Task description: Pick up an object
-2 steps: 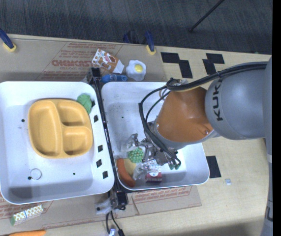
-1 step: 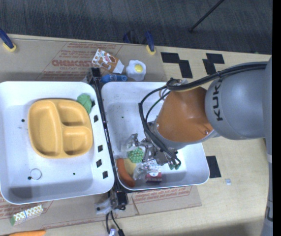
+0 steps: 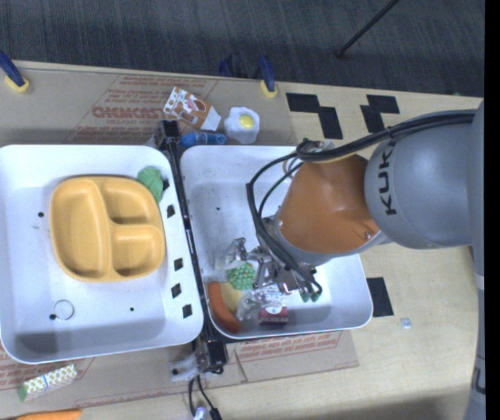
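A: What's the setting?

B: A wooden bench (image 3: 425,357) with cardboard (image 3: 101,103) under two white bins, dark carpet (image 3: 144,16) behind. Blue clamps (image 3: 9,68) grip the far edge.

A: And in the bins?

B: The left bin (image 3: 13,234) holds a yellow tray (image 3: 105,226) with a green thing (image 3: 151,180) at its far corner. The right bin (image 3: 223,173) has a heap near its front: an orange piece (image 3: 221,307), a green knobbly item (image 3: 241,275), something red (image 3: 274,315).

A: The gripper?

B: The gripper (image 3: 271,278) is down over that heap. The arm (image 3: 381,199) and cables (image 3: 263,199) crowd the view; I cannot tell how the jaws stand.
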You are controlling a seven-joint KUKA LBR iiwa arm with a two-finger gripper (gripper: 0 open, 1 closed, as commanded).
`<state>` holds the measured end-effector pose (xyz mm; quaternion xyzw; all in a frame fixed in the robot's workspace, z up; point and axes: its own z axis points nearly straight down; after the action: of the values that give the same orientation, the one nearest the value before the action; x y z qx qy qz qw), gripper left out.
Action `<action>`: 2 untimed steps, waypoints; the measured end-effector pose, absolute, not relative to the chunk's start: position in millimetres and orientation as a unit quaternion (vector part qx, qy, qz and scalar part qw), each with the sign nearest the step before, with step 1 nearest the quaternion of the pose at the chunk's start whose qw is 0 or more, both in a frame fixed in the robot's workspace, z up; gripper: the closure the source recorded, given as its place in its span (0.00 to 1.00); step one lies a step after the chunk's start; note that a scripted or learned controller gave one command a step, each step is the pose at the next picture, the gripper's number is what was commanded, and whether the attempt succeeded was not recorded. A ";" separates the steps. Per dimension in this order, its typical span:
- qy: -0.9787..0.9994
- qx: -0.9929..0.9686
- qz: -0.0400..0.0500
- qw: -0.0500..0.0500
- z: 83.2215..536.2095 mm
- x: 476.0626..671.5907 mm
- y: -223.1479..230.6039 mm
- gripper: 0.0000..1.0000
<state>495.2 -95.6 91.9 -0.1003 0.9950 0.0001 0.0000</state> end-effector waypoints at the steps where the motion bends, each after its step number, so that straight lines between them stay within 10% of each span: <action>1: 0.995 -0.100 0.000 0.000 91.9 495.2 -95.6 0.00; 2: 0.995 -0.100 0.000 0.000 91.9 495.2 -95.6 0.00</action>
<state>495.2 -95.6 91.9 -0.1003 0.9950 0.0001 0.0000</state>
